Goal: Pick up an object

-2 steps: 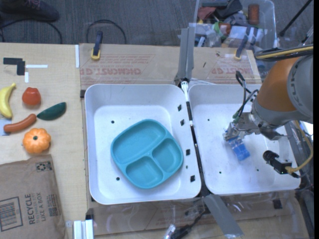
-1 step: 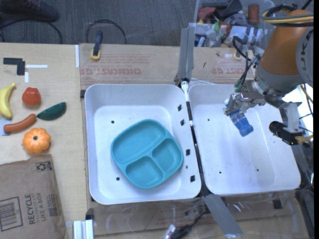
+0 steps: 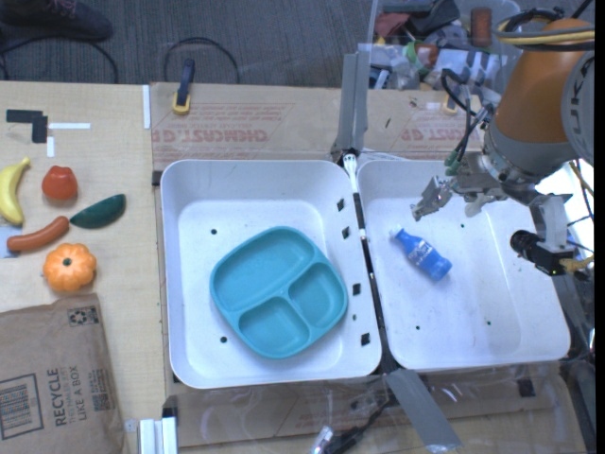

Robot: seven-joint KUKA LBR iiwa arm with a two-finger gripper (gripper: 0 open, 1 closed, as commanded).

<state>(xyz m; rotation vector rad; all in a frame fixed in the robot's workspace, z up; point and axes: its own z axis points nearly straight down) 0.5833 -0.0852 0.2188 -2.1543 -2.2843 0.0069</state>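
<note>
Gripper fingers apart, nothing between them. 1 small blue bottle lies on its side in the right bin, just below the fingers. Likely light, rigid, slick plastic that rolls; best grasped across the body's middle.

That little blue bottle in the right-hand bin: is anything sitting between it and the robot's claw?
Nothing visible does. The blue bottle lies alone on the right bin floor, and the gripper hangs just above and behind it with bare white floor between them.
</note>
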